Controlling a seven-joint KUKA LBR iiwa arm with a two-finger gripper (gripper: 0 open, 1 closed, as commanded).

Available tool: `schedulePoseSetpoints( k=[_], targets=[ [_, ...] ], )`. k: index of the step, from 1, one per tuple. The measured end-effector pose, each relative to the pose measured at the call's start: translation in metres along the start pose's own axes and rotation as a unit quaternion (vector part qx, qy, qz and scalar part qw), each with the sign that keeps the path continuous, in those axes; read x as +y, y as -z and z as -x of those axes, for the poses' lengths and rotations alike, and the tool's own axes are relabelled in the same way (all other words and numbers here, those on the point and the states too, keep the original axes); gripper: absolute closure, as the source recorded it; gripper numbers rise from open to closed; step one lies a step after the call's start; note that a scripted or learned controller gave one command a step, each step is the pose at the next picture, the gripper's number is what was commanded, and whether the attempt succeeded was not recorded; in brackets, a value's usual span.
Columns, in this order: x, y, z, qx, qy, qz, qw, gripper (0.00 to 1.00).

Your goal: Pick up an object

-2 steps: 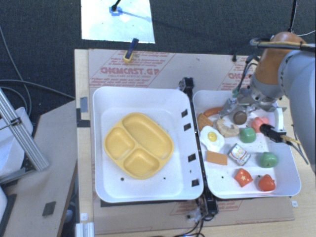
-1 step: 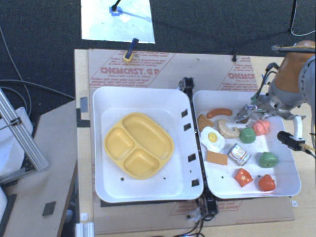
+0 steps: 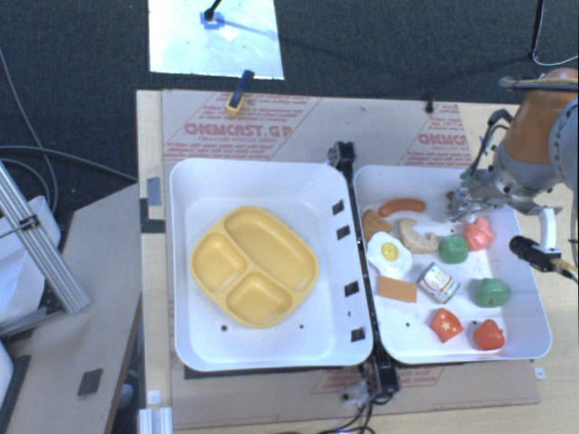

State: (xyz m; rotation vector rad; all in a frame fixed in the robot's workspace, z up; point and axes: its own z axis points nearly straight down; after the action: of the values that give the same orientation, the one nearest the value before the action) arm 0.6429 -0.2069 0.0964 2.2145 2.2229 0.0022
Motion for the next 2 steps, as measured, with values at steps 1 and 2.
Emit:
schedulePoseSetpoints(
  k=[1,2],
  targets=[
    [0.000,0.000,0.000,0.000,0.000,0.000,1.0000,0.00],
    [0.001,0.011,0.000,-0.001,0.001,0.002,1.0000,1.00]
  ],
)
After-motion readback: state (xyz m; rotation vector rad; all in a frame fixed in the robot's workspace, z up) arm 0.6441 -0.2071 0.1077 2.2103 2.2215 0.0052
